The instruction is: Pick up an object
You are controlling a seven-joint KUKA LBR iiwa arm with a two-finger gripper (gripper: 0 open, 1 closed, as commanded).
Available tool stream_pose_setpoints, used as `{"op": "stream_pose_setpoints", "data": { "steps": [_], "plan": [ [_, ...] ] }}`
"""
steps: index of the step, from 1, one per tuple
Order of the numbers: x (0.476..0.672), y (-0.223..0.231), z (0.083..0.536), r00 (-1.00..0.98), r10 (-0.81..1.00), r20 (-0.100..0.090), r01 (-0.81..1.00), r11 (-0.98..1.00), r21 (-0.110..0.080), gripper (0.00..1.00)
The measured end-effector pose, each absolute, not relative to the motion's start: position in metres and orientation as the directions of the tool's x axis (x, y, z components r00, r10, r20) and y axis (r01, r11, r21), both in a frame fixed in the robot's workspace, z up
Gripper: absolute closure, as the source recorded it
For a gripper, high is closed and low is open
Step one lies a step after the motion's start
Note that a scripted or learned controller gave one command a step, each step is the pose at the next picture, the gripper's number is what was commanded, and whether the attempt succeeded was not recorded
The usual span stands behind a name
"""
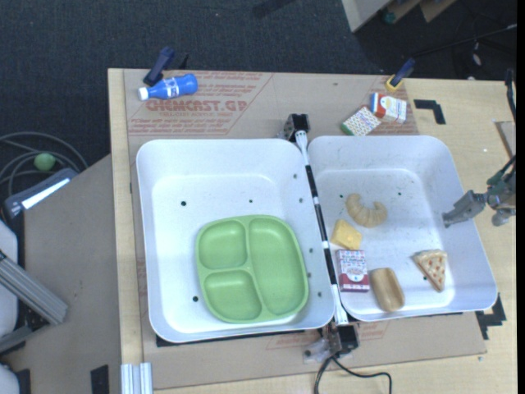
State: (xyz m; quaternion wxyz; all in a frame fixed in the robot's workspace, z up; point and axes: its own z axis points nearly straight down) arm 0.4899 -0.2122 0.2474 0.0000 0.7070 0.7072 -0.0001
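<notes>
No object had been picked up yet; all lay loose in the right bin [459,167]. The pizza slice [431,268] lay nearest the gripper [464,209], just below it and a little toward the bin's middle. The croissant [366,211] sat level with the gripper but well apart, across bare bin floor. Further off and lower lay the yellow block [348,236], the small red carton [352,270] and the bread roll [386,288], close together by the divider. The gripper hung at the bin's right wall, touching nothing, with no item between its fingers; whether it stood wide or narrow could not be told from this slant. Judged so, the reach, descent, closing and lift all remained. Beyond, the left bin [164,171] held a green divided plate [250,268].
</notes>
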Motion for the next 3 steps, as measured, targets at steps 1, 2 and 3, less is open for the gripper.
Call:
{"op": "stream_pose_setpoints", "data": {
  "steps": [1, 2, 3],
  "plan": [
    [0.530, -0.151, 0.085, -0.001, 1.000, 0.000, 1.000, 0.001, 0.001, 0.00],
    [0.536, -0.051, 0.185, -0.001, 1.000, 0.001, 1.000, 0.001, 0.000, 0.00],
    [0.538, -0.103, 0.089, 0.003, 1.000, -0.003, 1.000, -0.003, 0.003, 0.00]
  ]
}}
